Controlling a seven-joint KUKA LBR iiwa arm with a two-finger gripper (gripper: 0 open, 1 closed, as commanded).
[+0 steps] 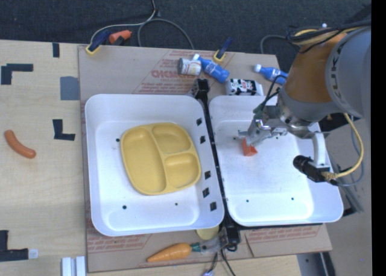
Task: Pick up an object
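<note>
Because the gripper (pixel 258 131), aperture indeterminate, hovers at 1 o'clock of the small red object (pixel 249 147), closure may miss or nudge it.

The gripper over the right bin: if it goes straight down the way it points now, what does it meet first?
Most likely the small red object, which lies right at the tips of the gripper. Height is hard to judge from above, so it might slip just beside it onto the floor of the right bin.

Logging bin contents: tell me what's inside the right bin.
In the right bin a small red object lies just below the gripper. The arm covers the bin's upper right part, so that area is unknown.
</note>
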